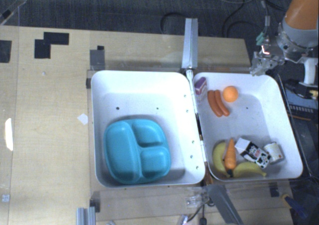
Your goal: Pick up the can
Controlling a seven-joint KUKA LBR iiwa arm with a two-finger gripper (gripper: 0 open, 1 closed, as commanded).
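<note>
The gripper [260, 64] is being held over the far right corner of the right bin [291, 134], nothing being carried between its narrowly parted fingers. The can [254, 152] is lying tipped among clutter at the near end, touching the bananas [234, 166] and carrot [230, 154]; a descent on its exposed middle is being judged safest.

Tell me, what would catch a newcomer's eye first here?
Probably the big turquoise divided tray, lying in the left white bin. Next, the right bin's bright toy food: an orange beside two sausages, bananas and a carrot nearer the front. The gripper hovers over the far-right corner.
</note>
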